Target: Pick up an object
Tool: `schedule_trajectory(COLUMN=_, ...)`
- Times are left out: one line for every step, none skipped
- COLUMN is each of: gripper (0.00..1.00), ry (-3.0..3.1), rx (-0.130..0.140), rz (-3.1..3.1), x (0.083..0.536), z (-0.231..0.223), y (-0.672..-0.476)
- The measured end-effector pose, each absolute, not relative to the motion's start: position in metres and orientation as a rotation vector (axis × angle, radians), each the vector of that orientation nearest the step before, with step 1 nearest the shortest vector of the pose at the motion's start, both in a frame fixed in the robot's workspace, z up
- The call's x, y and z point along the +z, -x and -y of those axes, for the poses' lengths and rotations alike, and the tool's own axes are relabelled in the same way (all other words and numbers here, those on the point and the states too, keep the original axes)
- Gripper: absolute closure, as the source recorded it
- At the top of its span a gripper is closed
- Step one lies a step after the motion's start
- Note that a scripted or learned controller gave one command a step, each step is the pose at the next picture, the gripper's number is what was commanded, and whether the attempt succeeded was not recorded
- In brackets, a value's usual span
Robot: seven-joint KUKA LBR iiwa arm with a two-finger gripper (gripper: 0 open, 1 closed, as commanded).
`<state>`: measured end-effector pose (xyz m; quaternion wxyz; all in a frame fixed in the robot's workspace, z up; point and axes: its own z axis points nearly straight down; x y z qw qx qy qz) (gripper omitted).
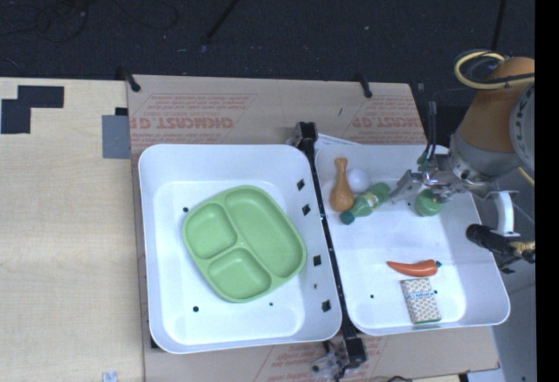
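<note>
The green plastic bottle with a blue cap (364, 202) is lying tilted in the right white bin (489, 310), just beside the tan wooden pin (341, 188). The gripper (425, 188) is being held low near the bottle's far end; whether it is spread cannot be told. A grasp is best being squared across the bottle's middle, away from the pin.

Tool (417, 188) by green bottle (367, 201) (right bin (489, 306))

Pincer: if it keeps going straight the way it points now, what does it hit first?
Probably the green bottle. The pincer points left across the right bin, with the bottle's near end just ahead. Height above it is unclear.
</note>
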<state>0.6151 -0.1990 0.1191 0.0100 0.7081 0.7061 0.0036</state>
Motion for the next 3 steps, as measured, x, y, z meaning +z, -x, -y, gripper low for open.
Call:
schedule_trajectory(gripper=1.00, ry=-2.206, rx=0.009, rz=-2.199, x=0.130, z=0.202, y=-0.616)
schedule_trajectory(gripper=1.00, ry=-2.218, rx=0.003, rz=-2.221, x=0.194, z=0.202, y=-0.616)
schedule_trajectory(gripper=1.00, ry=-2.219, rx=0.001, rz=-2.222, x=0.225, z=0.202, y=-0.616)
